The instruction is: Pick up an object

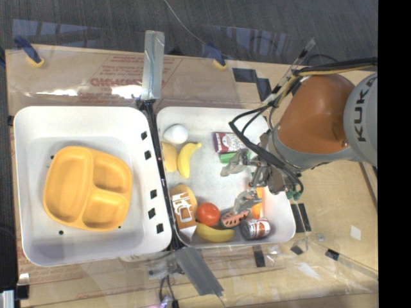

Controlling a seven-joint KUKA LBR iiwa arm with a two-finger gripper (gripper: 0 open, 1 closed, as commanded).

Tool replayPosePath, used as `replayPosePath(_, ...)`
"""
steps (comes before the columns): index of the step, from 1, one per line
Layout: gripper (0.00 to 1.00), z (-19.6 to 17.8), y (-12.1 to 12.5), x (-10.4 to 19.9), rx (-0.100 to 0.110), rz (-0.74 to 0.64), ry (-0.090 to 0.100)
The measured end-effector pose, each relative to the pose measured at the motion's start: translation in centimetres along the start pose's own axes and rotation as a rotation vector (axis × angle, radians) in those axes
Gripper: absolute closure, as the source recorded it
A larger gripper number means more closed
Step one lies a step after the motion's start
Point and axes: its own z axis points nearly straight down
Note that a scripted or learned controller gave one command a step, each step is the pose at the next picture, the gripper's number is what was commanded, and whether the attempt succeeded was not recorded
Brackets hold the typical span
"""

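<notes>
The right bin [212, 117] holds several objects. A white ball [175, 133] and a banana [187, 158] lie at its back left, with a dark red box [225, 142] beside them. Along the front sit a brown carton [183, 208], a red tomato [207, 213], a second banana [216, 234], a sausage-like toy [234, 219], an orange piece [256, 208] and a can [257, 228]. My gripper [242, 183] hangs low over the right side of this bin. It is open, and between the fingers I see only bin floor. One finger is by the red box, the other just above the sausage toy.
The left bin [26, 172] holds a yellow divided plate [87, 188]. A black divider strip [156, 172] runs between the bins. Cables loop from the arm's wrist [314, 117] over the right bin's back right corner.
</notes>
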Motion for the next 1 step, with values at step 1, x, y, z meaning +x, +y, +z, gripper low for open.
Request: replayPosePath(1, 0.00, 6.24, -3.55, -5.74, -0.002, -0.047, 0.004)
